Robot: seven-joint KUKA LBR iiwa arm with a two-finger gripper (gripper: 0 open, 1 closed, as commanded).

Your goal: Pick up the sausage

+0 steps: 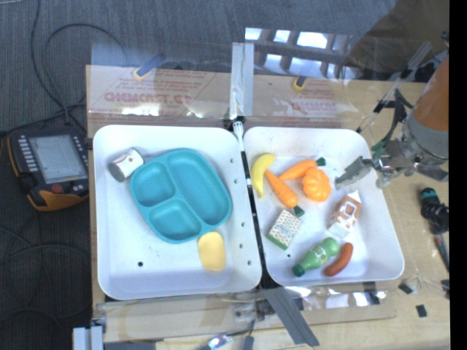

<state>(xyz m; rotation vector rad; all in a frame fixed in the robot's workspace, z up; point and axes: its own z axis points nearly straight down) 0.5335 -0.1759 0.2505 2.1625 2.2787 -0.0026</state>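
while the sausage (338,259) lies at about five o'clock in the right bin (379,268), a short, glossy red-brown cylinder with rounded ends, it touches the green bottle (317,257) beside it, a smooth moulded plastic piece tilted on its side with a darker cap end. the end effector (355,171) hangs over the bin's three o'clock rim, well apart from the sausage; its dark metal fingers point toward nine o'clock, and whether they are spread or closed cannot be told, but nothing shows between them. above it the grey arm (430,133) with its orange band comes in from three o'clock.

toward the middle of the right bin sit two matte orange carrots (284,189), tapered and crossed near each other, with green tips, and a round, ribbed orange pumpkin-like piece (317,184) just beside them. a curved yellow banana (260,169) lies at ten o'clock against the divider. a small boxy carton (345,214) in white and orange stands near four o'clock, and a flat, speckled pale green block (284,229) lies near the centre.

the left bin (109,268), shallow white plastic with rounded corners, holds a smooth teal tray (181,194) of three compartments, a small white-and-grey can (126,163) at ten o'clock, and a soft-looking pale yellow lump (211,251) at five o'clock. both bins rest on a desk (423,297) of pale wood.
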